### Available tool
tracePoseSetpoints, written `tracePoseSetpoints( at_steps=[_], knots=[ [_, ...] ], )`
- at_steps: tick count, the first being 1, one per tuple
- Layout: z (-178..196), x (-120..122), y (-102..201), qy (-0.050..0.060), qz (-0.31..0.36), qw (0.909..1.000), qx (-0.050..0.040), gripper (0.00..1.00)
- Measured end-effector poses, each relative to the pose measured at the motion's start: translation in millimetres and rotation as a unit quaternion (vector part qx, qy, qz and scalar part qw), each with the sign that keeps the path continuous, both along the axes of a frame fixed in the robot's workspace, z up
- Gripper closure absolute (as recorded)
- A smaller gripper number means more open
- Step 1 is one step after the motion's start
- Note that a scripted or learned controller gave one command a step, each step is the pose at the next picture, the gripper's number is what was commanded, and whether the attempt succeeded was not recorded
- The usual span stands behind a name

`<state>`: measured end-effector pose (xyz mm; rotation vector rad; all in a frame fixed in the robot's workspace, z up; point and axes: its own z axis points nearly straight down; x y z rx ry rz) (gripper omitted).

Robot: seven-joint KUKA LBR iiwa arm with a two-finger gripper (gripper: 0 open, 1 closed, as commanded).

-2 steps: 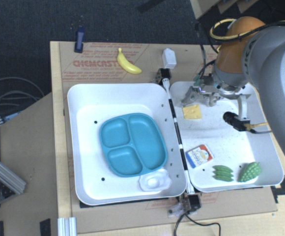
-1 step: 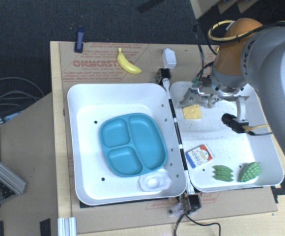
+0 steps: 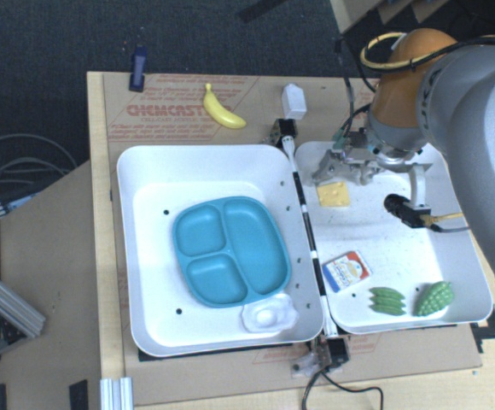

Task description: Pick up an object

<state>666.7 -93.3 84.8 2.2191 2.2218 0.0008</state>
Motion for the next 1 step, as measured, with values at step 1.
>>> tracePoseSetpoints(
  at_steps=[1],
  knots=[
    [0.2,0.0,0.8,0.0,0.0,1.0,0.0,0.0]
  ],
)
